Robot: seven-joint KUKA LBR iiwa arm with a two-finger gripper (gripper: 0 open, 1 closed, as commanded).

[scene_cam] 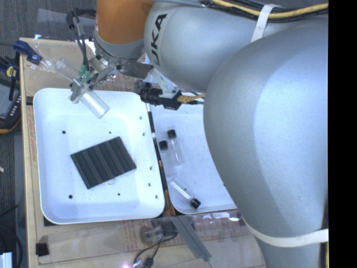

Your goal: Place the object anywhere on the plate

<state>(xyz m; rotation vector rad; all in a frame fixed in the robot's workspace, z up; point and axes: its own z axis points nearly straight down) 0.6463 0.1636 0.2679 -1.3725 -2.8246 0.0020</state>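
Two bins (42, 149) – one plate (103, 162) – three vials (173, 147)

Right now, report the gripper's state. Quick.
Gripper: shut on a clear cylindrical plastic vial, held tilted over the upper left part of the left white bin, up and left of the dark ribbed rectangular plate.

1. The arm (268, 94) is grey, with an orange band (120, 13).
2. Both bins (47, 149) are white.
3. The plate (103, 162) is dark grey with ridged stripes.
4. The vials (174, 149) are clear with black caps.
5. The bench (100, 242) is light wood colour.
6. A yellow cable (234, 7) runs over the arm.
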